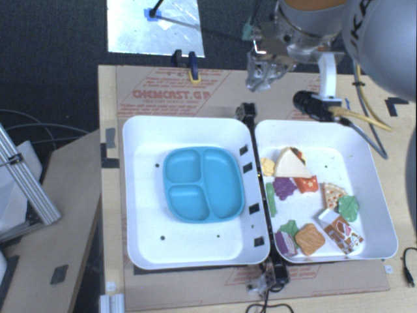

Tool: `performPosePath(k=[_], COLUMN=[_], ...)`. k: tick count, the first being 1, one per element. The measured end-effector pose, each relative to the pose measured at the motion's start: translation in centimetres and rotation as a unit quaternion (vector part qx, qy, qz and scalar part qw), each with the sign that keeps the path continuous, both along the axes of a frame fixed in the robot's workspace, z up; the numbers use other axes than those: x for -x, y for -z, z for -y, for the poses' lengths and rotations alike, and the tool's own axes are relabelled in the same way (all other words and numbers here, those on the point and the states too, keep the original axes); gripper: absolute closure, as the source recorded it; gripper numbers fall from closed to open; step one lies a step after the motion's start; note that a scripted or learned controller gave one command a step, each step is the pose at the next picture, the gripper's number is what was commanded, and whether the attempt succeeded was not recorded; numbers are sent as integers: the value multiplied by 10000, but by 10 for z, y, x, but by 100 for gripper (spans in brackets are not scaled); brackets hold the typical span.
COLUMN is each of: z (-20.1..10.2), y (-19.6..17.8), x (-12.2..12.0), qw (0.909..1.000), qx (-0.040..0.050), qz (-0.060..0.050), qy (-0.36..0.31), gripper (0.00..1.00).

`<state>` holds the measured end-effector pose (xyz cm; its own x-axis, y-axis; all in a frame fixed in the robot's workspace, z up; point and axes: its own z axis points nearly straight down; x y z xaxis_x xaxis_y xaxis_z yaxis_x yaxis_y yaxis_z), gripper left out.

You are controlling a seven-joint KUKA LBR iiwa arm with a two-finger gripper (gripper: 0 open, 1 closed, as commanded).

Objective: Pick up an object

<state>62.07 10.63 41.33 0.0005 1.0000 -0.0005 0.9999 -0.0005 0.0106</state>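
Gripper (262,78) hangs high behind the bins, finger state I cannot tell; the food (306,201) is packed tight, so a descent could nudge neighbours and miss.

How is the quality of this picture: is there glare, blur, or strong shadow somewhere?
In the camera view, the shiny silver sheet at the top glares bright white; the grey arm's pincer looks soft and slightly blurred; the blue three-compartment plastic tray and the small toy foods in the right white bin are fairly sharp; lighting is even, with only faint shadows along the bin walls.
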Motion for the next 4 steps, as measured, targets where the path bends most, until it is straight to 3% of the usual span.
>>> performPosePath(k=[1, 2, 3, 4], z=[-14, -52, -26, -14], y=[-116, -18, 266, 311], x=[-43, 13, -5, 26], qw=[10000, 9999, 9999, 10000], qx=[-9, -3, 11, 0], qz=[33, -100, -103, -28], qy=[-37, -47, 1, -19], gripper=[100, 100, 100, 100])
